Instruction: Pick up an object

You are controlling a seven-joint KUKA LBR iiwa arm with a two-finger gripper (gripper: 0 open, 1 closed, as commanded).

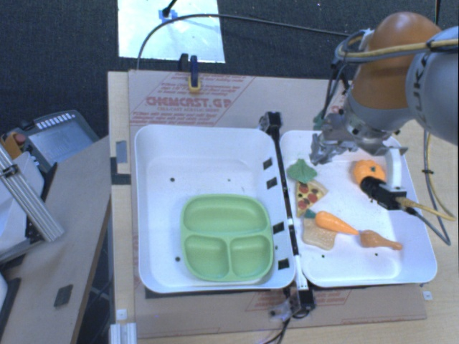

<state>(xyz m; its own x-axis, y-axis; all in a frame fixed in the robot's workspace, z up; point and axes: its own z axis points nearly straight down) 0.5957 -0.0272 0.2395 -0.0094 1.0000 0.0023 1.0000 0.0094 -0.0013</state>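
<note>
The gripper point(324, 151) is seen low over the far-left part of the right bin point(416, 264); whether its fingers are apart or together cannot be told. The green leafy toy point(301, 170) lies just beside it, toward the near side and the divider. The carrot point(335, 223), farther off, is laid lengthwise across the bin. Room beside the leaf is probably limited by that divider, while open floor is left toward the pizza slice point(310, 194)

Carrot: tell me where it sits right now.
The carrot lies in the right bin, toward its front, with its leafy end by the pizza slice, resting partly on the bread slice; the chicken drumstick lies just to its right.
</note>
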